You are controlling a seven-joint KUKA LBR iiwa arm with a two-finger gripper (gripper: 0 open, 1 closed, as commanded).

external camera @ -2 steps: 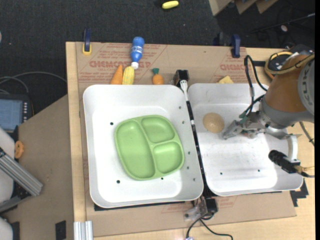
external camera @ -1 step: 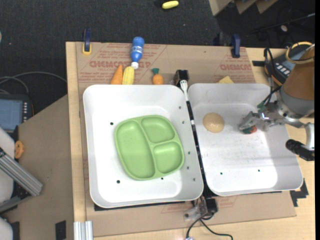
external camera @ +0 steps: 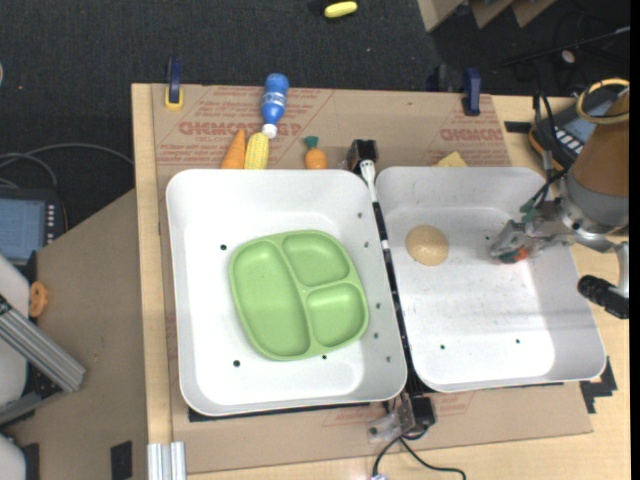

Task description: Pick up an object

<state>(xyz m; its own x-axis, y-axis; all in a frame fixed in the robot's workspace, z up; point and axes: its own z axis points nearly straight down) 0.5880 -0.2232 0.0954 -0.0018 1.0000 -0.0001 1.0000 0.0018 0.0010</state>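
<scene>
Nearest the camera, at the bench's front edge, a small black connector with cabling sits below the seam between the two bins.

The left bin holds a green divided plate with three compartments, lying flat near the bin's centre. Its long axis is turned slightly off the bin's sides, running from near-left to far-right.

The right bin holds one loose item — a tan, rounded object resembling a bread roll, in the bin's far-left quarter, close to the dividing wall but apart from it. It is near-round, so no clear long axis or pointing direction can be read.

The gripper is low over the right bin's far-right area, well apart from the roll, with the grey arm and its orange band entering from the right. Something small and reddish shows at the fingertips; what it is cannot be told, nor whether the jaws are apart or together.

Beyond the bins, on the cardboard-covered bench, lie a toy carrot, a yellow corn cob, a small orange vegetable with a green top and a blue-capped bottle. Farther still, a yellow object lies on the dark floor.
</scene>
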